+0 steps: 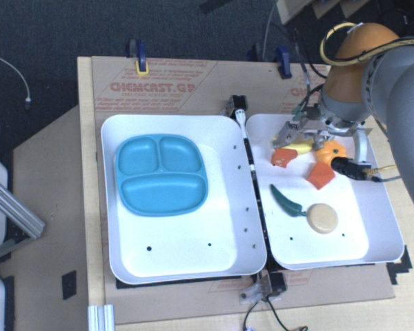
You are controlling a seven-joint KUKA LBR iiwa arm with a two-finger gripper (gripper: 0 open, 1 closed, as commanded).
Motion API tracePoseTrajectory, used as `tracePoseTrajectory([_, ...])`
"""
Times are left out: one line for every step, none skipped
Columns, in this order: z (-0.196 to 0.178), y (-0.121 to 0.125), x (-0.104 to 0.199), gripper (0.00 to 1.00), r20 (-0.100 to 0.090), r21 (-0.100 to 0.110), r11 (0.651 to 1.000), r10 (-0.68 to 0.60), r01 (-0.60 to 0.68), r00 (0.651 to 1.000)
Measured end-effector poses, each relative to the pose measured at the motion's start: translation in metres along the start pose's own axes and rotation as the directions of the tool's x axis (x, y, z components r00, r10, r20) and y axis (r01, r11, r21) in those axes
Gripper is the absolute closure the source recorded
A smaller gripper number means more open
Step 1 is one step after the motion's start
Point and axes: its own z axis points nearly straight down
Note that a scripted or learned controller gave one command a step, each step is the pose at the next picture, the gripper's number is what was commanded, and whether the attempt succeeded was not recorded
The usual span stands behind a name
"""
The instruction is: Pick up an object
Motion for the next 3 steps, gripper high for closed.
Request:
tracePoseTrajectory([-0.009, -0.003, 0.000, 1.00, -0.003, 0.016, 1.000, 0.000, 0.000, 1.000])
tracePoseTrajectory([-0.054, -0.005, -0.003, 1.00, 0.003, -0.011, 1.000, 0.002, -0.002, 1.000])
tracePoseTrajectory([-0.118, -0.006, -0.007, 1.00, 0.004, -0.014, 1.000, 0.001, -0.001, 1.000])
